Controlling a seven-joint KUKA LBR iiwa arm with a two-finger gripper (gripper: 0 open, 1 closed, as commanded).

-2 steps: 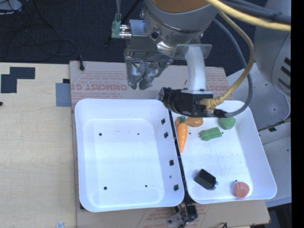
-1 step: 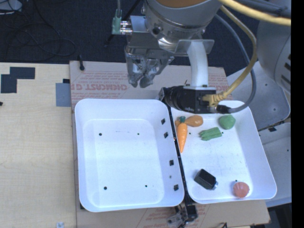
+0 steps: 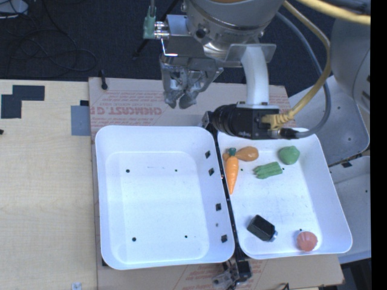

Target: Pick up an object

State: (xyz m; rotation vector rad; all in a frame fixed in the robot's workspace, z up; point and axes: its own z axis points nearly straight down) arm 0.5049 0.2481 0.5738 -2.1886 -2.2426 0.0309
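Observation:
My gripper (image 3: 180, 100) hangs high over the back rim of the left bin (image 3: 101, 180), with nothing seen in it. The objects lie in the right bin (image 3: 293, 201). An orange carrot (image 3: 231, 173) rests along that bin's left wall. An orange lump (image 3: 247, 154) sits just behind the carrot. A green ball-like piece (image 3: 289, 155) lies at the back right and a long green piece (image 3: 267, 171) in front of it. A black block (image 3: 262, 228) and a pink-red ball (image 3: 306, 241) lie near the front edge.
The two white bins share a black divider strip (image 3: 219, 186). They stand on brown cardboard (image 3: 127, 104) on a pale bench (image 3: 42, 192). The arm's thick grey body (image 3: 233, 8) and a yellow cable (image 3: 314, 89) hang over the back of the right bin.

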